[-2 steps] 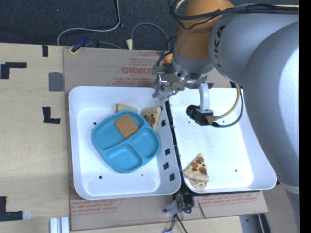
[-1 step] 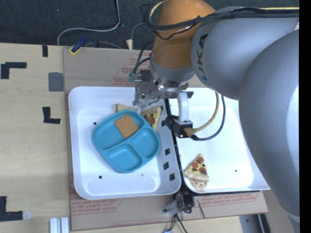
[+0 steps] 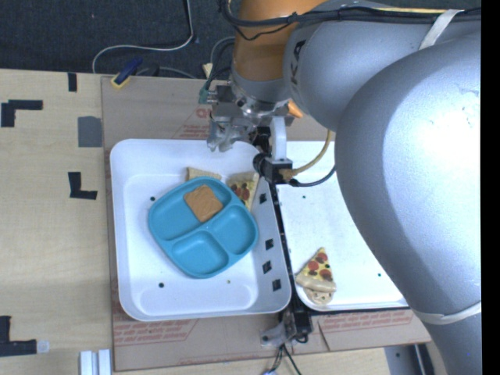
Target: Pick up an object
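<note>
Task status: early stage, nothing lifted as far as can be judged.

Jaws (image 3: 226,137) positioned over the far edge of the left bin (image 3: 129,209), near its back wall. Jaw opening not readable at this angle; cannot tell whether spread or closed. Nothing visible between them.

Candidate objects, left bin:
- Blue divided plate (image 3: 205,230), lying flat near the bin's middle.
- Brown square cracker (image 3: 204,202), resting in the plate's far compartment.
- Pizza slice (image 3: 244,186), wedged between the plate's far-right edge and the divider between the bins.
- Pale flat piece (image 3: 198,176), partly hidden behind the plate's far rim; identity unclear.

Candidate object, right bin (image 3: 351,233):
- Second pizza slice (image 3: 317,276), lying near the front left corner, well apart from the jaws.

Remaining, as a judgement: choose a target, descend, close on it, raise it clear of the bin. Nearest candidates appear to be the pale piece and the first pizza slice; both lie flat and close to the plate rim, likely awkward to grip.
</note>
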{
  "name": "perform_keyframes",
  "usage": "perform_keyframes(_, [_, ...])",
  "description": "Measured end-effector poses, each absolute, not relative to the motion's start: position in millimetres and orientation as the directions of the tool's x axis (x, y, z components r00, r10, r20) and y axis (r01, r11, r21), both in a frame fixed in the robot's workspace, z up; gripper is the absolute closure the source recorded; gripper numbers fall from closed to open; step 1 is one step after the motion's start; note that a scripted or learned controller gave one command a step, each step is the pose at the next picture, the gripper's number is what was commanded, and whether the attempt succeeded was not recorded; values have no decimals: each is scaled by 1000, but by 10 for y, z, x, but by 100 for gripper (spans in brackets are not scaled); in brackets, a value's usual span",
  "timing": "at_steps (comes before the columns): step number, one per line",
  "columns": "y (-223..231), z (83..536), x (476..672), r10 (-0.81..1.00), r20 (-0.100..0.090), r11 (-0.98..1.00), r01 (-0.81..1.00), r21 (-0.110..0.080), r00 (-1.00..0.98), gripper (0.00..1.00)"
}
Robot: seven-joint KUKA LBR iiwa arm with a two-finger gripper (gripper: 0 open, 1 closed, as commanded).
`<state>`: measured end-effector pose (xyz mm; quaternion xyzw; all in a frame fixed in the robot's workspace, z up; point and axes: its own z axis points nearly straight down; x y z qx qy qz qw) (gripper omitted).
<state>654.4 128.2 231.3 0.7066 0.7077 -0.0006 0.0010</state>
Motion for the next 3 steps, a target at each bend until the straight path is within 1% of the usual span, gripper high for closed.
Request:
perform_keyframes(1, [1986, 2240, 6247, 1000, 1, 8, 1000, -4, -8, 100])
perform_keyframes(2, [2352, 2492, 5980, 1000, 2, 7, 1000, -1, -7, 100])
perform_keyframes(3, [2311, 2411, 5962, 1000, -2, 2, 1000, -2, -2, 100])
